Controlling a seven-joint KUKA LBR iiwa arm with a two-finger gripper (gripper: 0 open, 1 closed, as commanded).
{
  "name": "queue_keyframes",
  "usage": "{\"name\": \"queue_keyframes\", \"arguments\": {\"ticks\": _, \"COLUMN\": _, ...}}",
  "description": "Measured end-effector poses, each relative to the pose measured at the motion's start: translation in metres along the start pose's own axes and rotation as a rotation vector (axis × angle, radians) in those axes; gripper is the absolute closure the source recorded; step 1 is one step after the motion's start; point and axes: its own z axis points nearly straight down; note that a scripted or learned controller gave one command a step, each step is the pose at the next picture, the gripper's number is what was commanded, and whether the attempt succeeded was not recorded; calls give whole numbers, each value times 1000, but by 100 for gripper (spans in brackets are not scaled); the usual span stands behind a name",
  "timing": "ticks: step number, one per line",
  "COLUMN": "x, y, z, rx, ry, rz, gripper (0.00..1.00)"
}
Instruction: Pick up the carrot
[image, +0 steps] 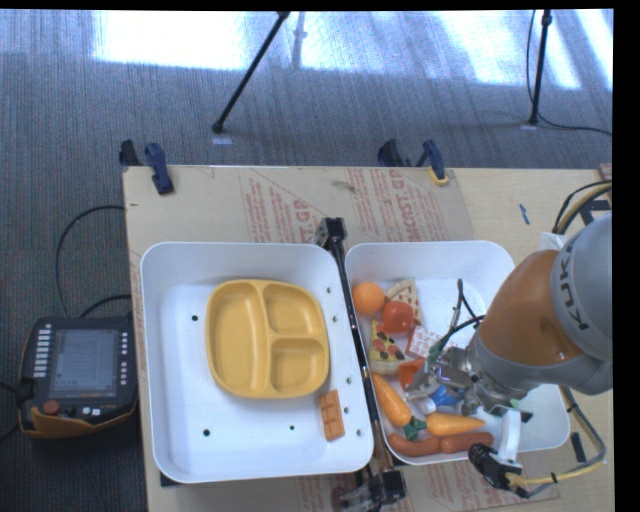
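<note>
The arm reaches in from the right over the right bin (500, 262), and the gripper (452, 385) hangs low in the bin's near half, right in among the toy food. Two carrots here (and the task does not say which): one carrot (392, 400) lies just left of the gripper, its long axis running from upper left to lower right, close beside the divider between the bins; the other carrot (455, 424) lies just below the gripper, nearly level left to right, green top at its left end. A sausage (440, 443) sits right under that second carrot, touching or nearly so. How the gripper stands, released or clenched, I cannot tell; wrist and cables hide it. An orange (368, 297) and a tomato (398, 316) sit further up the bin, away from the gripper. My read: the level carrot is the nearer target, and the grasp would want to close across its short width, so crowding from the sausage is the risk.
</note>
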Motion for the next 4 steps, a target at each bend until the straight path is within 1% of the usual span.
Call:
{"name": "queue_keyframes", "arguments": {"ticks": 1, "x": 72, "y": -24, "z": -100, "rx": -3, "ry": -1, "rz": -217, "gripper": 0}}
{"name": "queue_keyframes", "arguments": {"ticks": 2, "x": 18, "y": -6, "z": -49, "rx": -2, "ry": -1, "rz": -496, "gripper": 0}}
{"name": "queue_keyframes", "arguments": {"ticks": 3, "x": 65, "y": -22, "z": -100, "rx": -4, "ry": -3, "rz": -859, "gripper": 0}}
{"name": "queue_keyframes", "arguments": {"ticks": 4, "x": 9, "y": -1, "z": -21, "rx": -5, "ry": -6, "rz": -914, "gripper": 0}}
